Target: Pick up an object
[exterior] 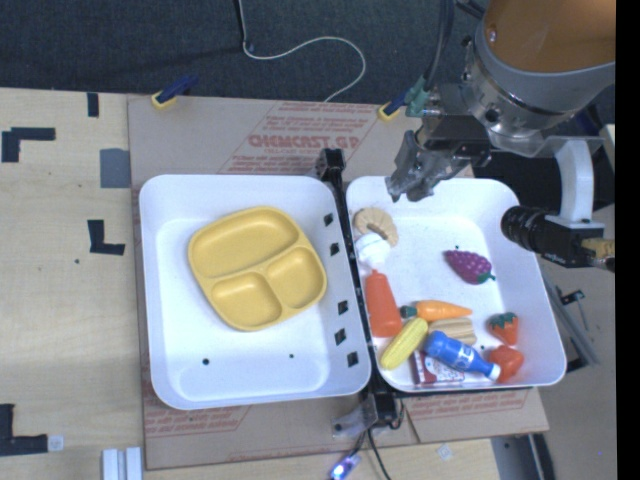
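Two white bins sat side by side on the tabletop (60,298), the left bin (165,268) in the middle of the frame and the right bin (520,258) toward the right edge. The left bin carried a yellow divided tray (257,266) lying flat near its centre. The right bin carried the loose things: a croissant (377,224) at its upper left, a white piece (373,253) just below it, an orange bottle (381,304) along the left wall, a carrot (440,310) beside that, a corn cob (403,342) at the lower left, a blue bottle (459,354) near the bottom wall, a strawberry (505,327) and a red piece (506,365) at the lower right, and purple grapes (468,264) apart in the middle.

The arm (545,38) came in from the upper right of the frame. Its tool (412,185) hung over the upper left corner of the right bin, above the croissant, with nothing seen between its fingers; whether they stood wide or narrow could not be told.
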Controlling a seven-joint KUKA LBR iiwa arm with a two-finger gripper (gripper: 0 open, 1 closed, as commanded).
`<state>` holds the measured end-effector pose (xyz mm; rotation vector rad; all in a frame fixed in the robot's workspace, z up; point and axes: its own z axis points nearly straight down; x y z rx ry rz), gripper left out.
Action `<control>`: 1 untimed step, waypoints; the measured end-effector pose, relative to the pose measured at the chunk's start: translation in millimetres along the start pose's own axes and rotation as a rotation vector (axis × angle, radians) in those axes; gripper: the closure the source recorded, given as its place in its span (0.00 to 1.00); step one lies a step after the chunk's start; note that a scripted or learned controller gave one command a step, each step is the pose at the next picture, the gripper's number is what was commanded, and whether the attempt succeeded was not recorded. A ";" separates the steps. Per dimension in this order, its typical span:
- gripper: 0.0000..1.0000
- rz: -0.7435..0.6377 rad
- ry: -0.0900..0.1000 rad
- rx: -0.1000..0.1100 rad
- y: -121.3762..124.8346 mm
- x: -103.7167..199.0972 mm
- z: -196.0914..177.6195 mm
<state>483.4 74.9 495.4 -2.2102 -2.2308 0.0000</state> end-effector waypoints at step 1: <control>1.00 0.006 -0.002 0.002 0.3 18.7 15.4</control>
